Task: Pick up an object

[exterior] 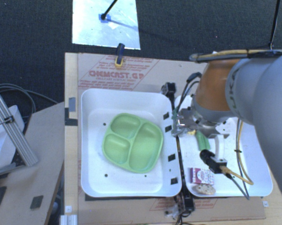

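Starting at the gripper [179,126], we find it low over the near-left part of the right bin [256,180], right against the wall it shares with the left bin [93,175]. The wrist hides its tips from us, so we cannot tell how far it is open, and we see nothing held in it.

Just beside it, toward the right, lies a green stick [203,140] on the white floor of the right bin, slanting a little. We cannot say whether the gripper touches it.

Further toward the front of that bin, we have a small red and white packet [201,175], and touching its front edge is a pale round biscuit-like piece [205,189].

Across the wall, a green divided plate [133,142] with three compartments sits flat in the middle of the left bin, well apart from the gripper.

Above it all, the arm [257,86] comes in from the right, grey with its orange band [216,87] over the wrist. Both bins rest on a brown cardboard sheet [117,74] with red lettering, and a shiny silver sheet [106,21] lies on the dark floor beyond.
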Robot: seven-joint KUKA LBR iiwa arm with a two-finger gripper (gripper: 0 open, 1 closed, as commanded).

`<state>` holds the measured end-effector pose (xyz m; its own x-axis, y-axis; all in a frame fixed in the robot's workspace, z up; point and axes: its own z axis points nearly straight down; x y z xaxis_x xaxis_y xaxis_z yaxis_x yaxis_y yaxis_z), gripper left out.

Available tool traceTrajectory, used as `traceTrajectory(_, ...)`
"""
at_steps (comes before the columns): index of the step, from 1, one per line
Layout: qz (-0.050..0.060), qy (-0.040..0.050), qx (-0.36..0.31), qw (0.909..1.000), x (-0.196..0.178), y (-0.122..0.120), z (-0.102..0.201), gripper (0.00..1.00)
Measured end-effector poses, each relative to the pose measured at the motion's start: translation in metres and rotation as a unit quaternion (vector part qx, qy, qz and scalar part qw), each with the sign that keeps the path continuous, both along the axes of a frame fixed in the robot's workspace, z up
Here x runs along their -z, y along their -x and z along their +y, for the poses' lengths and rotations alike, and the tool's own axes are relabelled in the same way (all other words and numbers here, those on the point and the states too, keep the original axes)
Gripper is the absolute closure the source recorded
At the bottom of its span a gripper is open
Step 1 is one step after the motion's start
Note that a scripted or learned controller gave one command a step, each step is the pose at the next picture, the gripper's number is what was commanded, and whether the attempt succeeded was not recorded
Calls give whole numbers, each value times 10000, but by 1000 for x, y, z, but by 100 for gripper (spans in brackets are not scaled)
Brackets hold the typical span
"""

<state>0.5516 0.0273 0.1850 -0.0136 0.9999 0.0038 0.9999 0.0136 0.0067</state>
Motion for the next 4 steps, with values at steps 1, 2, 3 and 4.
traceTrajectory(1, 29, 18, 49, 10000, 0, 3, -7, 0)
traceTrajectory(2, 18, 43, 100, 9999, 0, -18, -98, 0)
traceTrajectory(3, 39, 28, 91, 9999, 41, -15, -152, 0)
traceTrajectory(4, -4, 40, 83, 10000, -31, 7, -191, 0)
